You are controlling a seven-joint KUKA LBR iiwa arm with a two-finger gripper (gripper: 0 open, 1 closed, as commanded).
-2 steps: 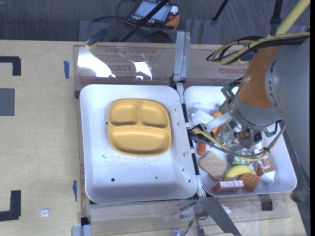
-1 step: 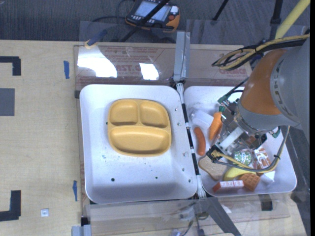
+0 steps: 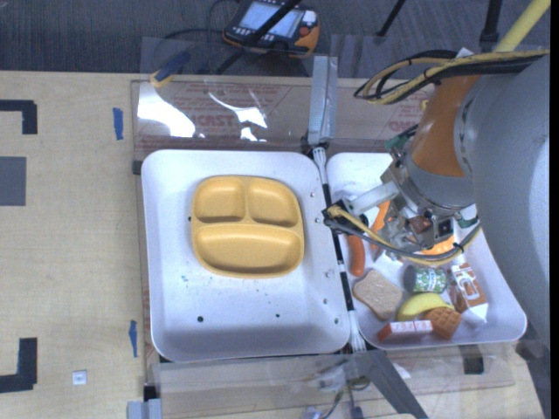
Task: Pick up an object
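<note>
Toy food is lying heaped toward the near edge of the right bin (image 3: 511, 314): a bread slice (image 3: 377, 292), a banana (image 3: 425, 304), a sausage (image 3: 356, 253). The gripper (image 3: 403, 227) is hovering above the pile, its grip impossible to judge. A yellow divided plate (image 3: 248, 225) is sitting mid left bin (image 3: 166, 260).

No text can be read; the print on the clear panel (image 3: 229, 122) is too blurred.
</note>
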